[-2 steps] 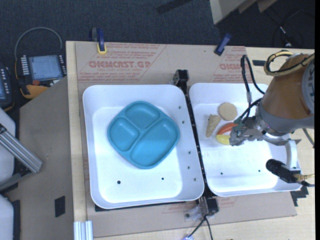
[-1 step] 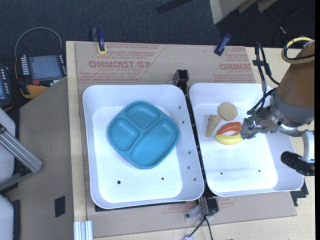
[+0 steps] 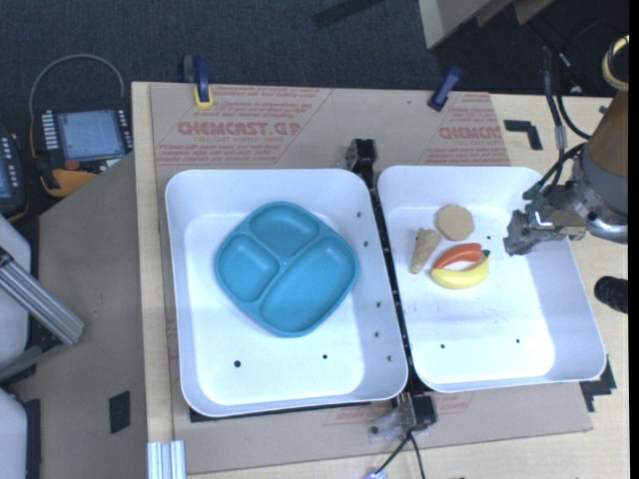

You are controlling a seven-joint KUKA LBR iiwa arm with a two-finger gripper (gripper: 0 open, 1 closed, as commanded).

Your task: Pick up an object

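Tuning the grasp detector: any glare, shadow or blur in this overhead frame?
Camera view: even lighting, with soft shadow along the inner walls of the left white bin; the blue sectioned plastic plate is sharp with no glare; the gripper and the small toy foods by it, like the yellow banana, look soft.

Blue divided plate (image 3: 287, 266) sitting in the left bin (image 3: 190, 367), right bin (image 3: 539, 362) just beside it, both on the brown bench (image 3: 300, 128), blue clamps (image 3: 200, 80) at its far edge, small screen (image 3: 88, 133) off left
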